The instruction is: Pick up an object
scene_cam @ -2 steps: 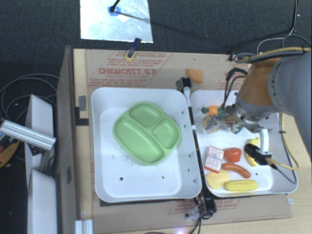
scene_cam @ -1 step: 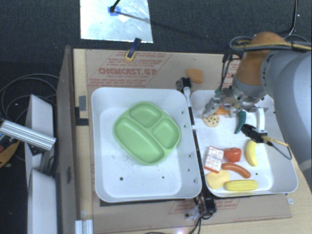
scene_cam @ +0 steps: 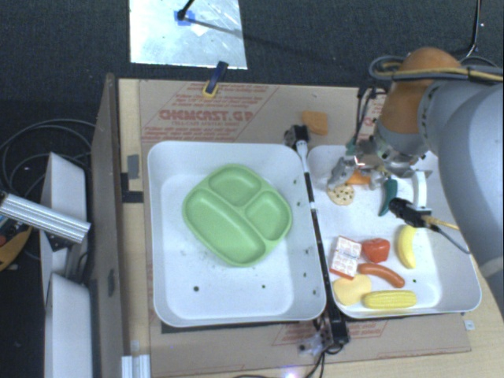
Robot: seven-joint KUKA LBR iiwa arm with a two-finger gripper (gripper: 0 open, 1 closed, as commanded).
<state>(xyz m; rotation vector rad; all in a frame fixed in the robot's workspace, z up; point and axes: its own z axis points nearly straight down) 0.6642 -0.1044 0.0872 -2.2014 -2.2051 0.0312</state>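
My gripper (scene_cam: 351, 170) hangs low over the far left corner of the right bin (scene_cam: 465, 290), under the orange wrist band (scene_cam: 416, 85). Just below it lies a round speckled cookie (scene_cam: 340, 194), and a small orange piece (scene_cam: 359, 179) sits right beside it. Nothing is visibly held. Further forward in the same bin lie a yellow banana (scene_cam: 405, 246), a red tomato (scene_cam: 376, 249), a red-and-white packet (scene_cam: 345, 257), a sausage (scene_cam: 383, 274), a corn cob (scene_cam: 388, 298) and a pale yellow piece (scene_cam: 351, 290). A teal object (scene_cam: 386, 198) lies near the wrist.
The left bin (scene_cam: 181, 290) holds a green divided plate (scene_cam: 236, 213). A black divider rail (scene_cam: 313, 211) runs between the bins. An orange block (scene_cam: 315, 122) rests on the cardboard behind them. The grey arm (scene_cam: 472, 148) covers the right bin's far right side.
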